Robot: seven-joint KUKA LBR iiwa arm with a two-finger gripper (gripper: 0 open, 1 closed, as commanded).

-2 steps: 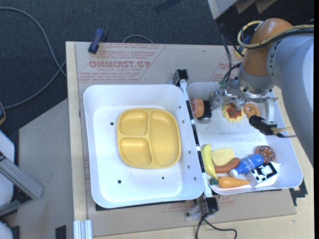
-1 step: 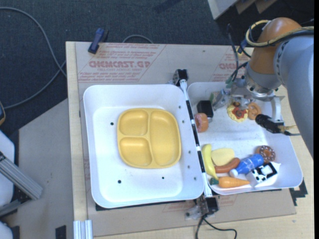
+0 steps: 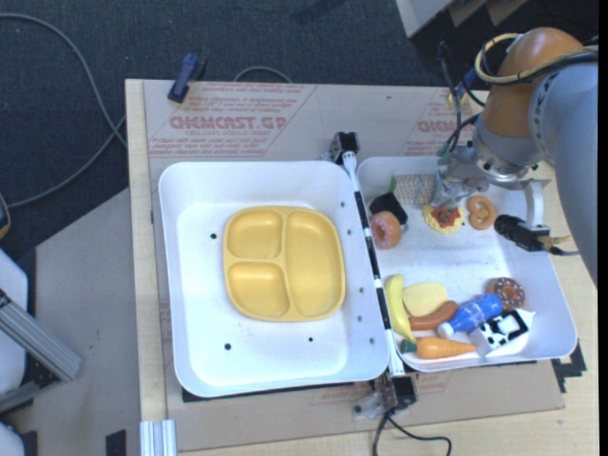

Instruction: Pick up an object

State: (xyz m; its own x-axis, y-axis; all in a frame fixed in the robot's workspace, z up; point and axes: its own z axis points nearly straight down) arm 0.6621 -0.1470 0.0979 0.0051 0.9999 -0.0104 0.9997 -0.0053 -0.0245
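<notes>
Dark carpet (image 3: pixel 76 84) all round, and on it a bench (image 3: pixel 237 122) topped with printed brown board. Side by side on that board, two shallow white bins. In the left bin (image 3: pixel 190 283), a yellow divided plate (image 3: pixel 285 261) lying flat near the middle. Reaching in from the right over the far end of the right bin (image 3: pixel 456 264), the grey arm (image 3: pixel 560 112) with its orange band. Directly over a small red-and-yellow toy (image 3: pixel 443 219), the gripper (image 3: pixel 446 198), low and close upon it. Impossible to tell whether clamped or spread, or whether gripping the toy at all. Just right of the toy, an orange doughnut (image 3: pixel 482 212). Further left, by the bin's inner wall, a pink doughnut (image 3: pixel 387 228) touching a black piece (image 3: pixel 388 204). Crowded at the near end: a banana (image 3: pixel 394 307), a carrot (image 3: pixel 445 348), a blue bottle (image 3: pixel 472 313), a chocolate doughnut (image 3: pixel 507 293) and a black-and-white block (image 3: pixel 502 329).
</notes>
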